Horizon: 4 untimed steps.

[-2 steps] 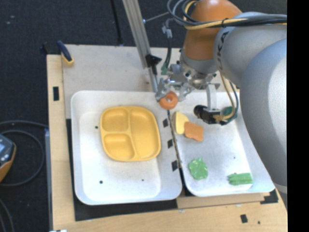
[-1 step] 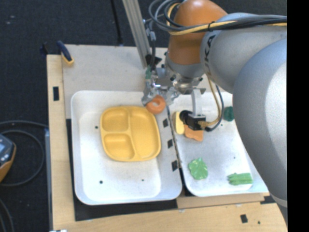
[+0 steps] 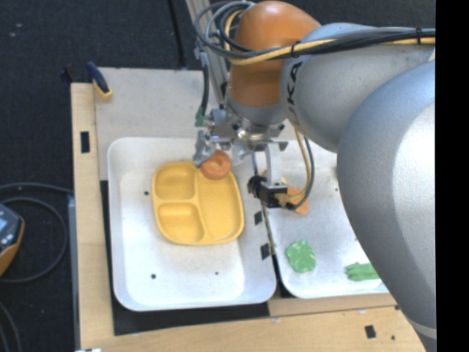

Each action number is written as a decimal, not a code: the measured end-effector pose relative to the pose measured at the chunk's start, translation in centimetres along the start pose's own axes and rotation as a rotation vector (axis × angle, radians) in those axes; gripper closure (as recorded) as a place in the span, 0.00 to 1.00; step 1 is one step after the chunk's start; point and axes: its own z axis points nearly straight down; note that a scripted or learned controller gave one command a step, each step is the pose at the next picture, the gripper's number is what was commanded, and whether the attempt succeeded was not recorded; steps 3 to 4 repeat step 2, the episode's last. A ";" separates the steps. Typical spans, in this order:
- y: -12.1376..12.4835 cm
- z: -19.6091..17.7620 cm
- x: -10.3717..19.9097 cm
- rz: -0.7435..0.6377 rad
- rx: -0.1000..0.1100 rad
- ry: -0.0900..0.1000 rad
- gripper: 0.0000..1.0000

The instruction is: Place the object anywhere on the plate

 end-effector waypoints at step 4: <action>-0.2 1.6 3.4 0.005 0.001 -0.002 0.00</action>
